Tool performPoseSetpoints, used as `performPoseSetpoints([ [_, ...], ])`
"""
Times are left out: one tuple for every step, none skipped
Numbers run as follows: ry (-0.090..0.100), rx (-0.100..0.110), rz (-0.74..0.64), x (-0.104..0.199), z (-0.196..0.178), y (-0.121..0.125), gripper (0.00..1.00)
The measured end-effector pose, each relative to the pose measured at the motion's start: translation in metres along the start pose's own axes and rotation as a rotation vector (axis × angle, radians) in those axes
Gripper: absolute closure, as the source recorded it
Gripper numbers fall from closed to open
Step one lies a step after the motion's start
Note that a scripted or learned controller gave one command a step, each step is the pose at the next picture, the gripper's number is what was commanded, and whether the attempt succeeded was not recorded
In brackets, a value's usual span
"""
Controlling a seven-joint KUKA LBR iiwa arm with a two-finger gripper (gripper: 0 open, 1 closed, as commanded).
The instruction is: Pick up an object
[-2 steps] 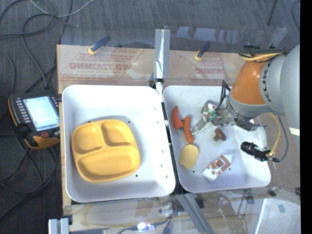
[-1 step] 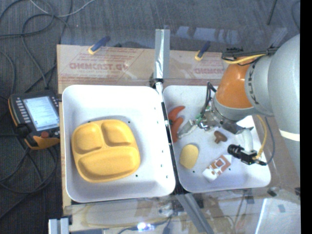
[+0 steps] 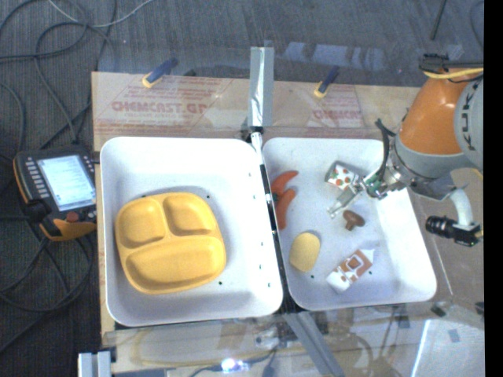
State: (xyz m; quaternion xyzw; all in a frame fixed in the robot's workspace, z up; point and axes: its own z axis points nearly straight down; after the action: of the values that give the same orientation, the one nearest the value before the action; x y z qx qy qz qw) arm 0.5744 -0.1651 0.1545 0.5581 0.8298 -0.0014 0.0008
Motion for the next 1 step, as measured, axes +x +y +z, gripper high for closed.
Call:
performPoseSetpoints([
  [-0.01,-0.009,-0.21,-0.0295,0.0651,0.0458,0.0],
])
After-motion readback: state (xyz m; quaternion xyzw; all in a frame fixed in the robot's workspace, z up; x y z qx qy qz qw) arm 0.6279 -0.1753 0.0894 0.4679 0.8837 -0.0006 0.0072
